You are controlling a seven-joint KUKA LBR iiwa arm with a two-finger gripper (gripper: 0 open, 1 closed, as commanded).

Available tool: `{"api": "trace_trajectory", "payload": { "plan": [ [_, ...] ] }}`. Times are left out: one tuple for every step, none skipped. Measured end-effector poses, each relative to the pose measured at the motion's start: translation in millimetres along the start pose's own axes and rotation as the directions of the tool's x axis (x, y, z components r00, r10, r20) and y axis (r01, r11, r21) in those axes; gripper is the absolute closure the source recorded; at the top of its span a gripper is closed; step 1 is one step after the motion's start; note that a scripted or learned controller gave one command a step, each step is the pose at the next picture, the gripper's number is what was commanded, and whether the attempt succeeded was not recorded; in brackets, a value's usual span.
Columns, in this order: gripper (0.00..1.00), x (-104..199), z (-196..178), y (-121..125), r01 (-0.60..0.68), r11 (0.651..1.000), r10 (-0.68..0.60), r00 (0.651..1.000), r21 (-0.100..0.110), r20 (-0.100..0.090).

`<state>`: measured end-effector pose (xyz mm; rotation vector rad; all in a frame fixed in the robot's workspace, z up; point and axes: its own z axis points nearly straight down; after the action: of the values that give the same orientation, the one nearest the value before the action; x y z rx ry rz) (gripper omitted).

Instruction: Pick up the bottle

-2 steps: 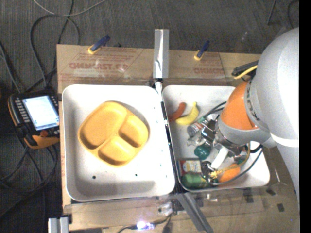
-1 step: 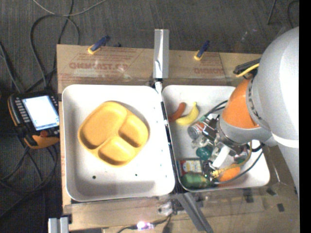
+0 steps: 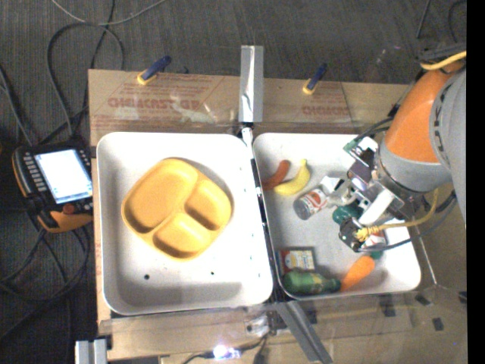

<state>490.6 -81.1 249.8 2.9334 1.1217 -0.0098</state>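
Note:
The bottle (image 3: 309, 283) is dark green and lies on its side against the near wall of the right bin (image 3: 402, 279). A small red-and-white box (image 3: 298, 259) sits just behind it, and a carrot (image 3: 358, 271) lies at its right end. My gripper (image 3: 341, 201) hangs over the middle of the right bin, well behind the bottle and apart from it. It is close beside a red-and-white can (image 3: 311, 202) that lies on its side. A small teal thing (image 3: 346, 213) shows right under the gripper.
A banana (image 3: 295, 180) and a red-orange sausage-shaped piece (image 3: 276, 174) lie at the far left of the right bin. The left bin (image 3: 114, 279) holds a yellow divided plate (image 3: 177, 207). A metal divider (image 3: 261, 211) separates the bins.

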Motion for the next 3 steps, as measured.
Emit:
{"api": "trace_trajectory", "payload": {
  "plan": [
    [1.00, 4.6, -19.2, 3.7, -0.158, 0.987, 0.158, 0.987, 0.000, 0.001],
    [1.00, 38.7, -42.1, 46.5, 0.287, 0.958, -0.287, 0.958, -0.002, 0.000],
    [1.00, 38.5, -50.3, 46.5, 0.288, 0.958, -0.288, 0.958, 0.000, 0.005]
  ]
}}
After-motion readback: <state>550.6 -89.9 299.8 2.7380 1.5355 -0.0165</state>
